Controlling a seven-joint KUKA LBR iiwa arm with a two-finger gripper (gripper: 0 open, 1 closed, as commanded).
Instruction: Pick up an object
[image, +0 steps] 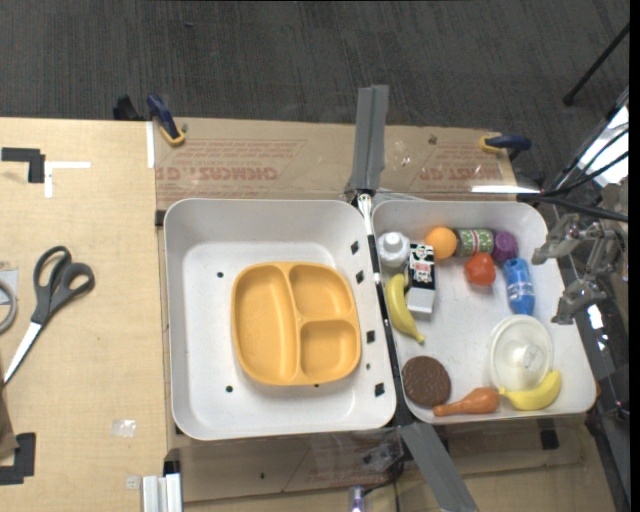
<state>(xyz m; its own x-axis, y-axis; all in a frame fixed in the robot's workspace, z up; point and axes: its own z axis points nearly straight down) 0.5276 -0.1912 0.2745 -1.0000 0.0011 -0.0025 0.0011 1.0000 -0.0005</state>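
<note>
The task names no single object, so the likeliest pick is the blue bottle (518, 284), the thing nearest the pincer (572, 268), lying in the right bin (455, 210) toward its three o'clock side. Its long axis runs roughly twelve to six o'clock, tipped slightly; which end is the cap is too small to tell.

To grasp it well, I judge the pincer should come straight down over its middle and close across the short width, along the nine-to-three line, clear of the red tomato (480, 268) just beside it at nine o'clock and the clear cup (521, 352) near it at six o'clock.

The pincer sits at the bin's three o'clock rim with nothing visibly between its parts; how far open it is I cannot tell.

Beyond, a yellow tray (296, 322) lies in the left bin (190, 330), and scissors (45, 295) rest on the desk (80, 400).
</note>
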